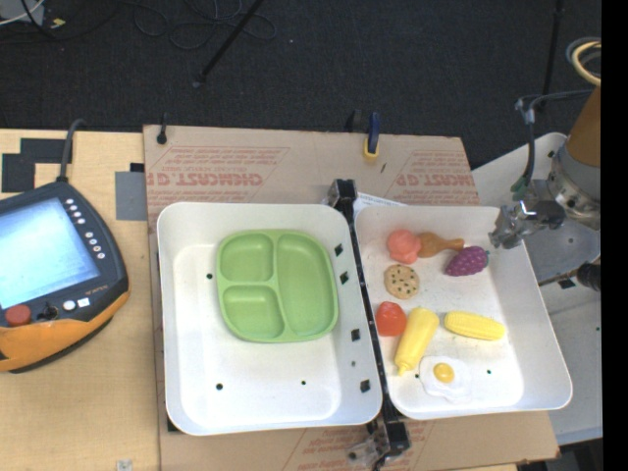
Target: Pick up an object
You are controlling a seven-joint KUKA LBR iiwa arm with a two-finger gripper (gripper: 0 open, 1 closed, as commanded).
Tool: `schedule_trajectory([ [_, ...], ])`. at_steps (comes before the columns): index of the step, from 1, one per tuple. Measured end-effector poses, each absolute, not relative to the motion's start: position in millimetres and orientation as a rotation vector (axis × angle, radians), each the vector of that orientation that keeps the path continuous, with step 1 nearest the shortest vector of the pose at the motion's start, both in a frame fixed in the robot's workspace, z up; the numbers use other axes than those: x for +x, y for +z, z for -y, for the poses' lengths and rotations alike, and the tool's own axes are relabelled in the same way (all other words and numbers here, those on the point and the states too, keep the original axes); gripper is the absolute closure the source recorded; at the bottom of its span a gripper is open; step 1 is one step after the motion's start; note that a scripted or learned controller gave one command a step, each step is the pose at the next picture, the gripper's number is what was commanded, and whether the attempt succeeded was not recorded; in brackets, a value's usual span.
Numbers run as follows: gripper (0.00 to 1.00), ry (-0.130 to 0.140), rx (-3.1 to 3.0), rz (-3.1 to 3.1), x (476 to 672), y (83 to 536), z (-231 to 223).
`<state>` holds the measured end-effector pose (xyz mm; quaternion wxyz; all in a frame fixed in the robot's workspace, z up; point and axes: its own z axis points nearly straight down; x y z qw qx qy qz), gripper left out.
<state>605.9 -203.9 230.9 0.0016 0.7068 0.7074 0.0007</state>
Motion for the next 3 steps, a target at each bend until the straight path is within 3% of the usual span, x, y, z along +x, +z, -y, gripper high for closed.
schedule_trajectory([
  [3, 1.0, -0.003, 2.221, -2.231, 558.6, 235, 38],
])
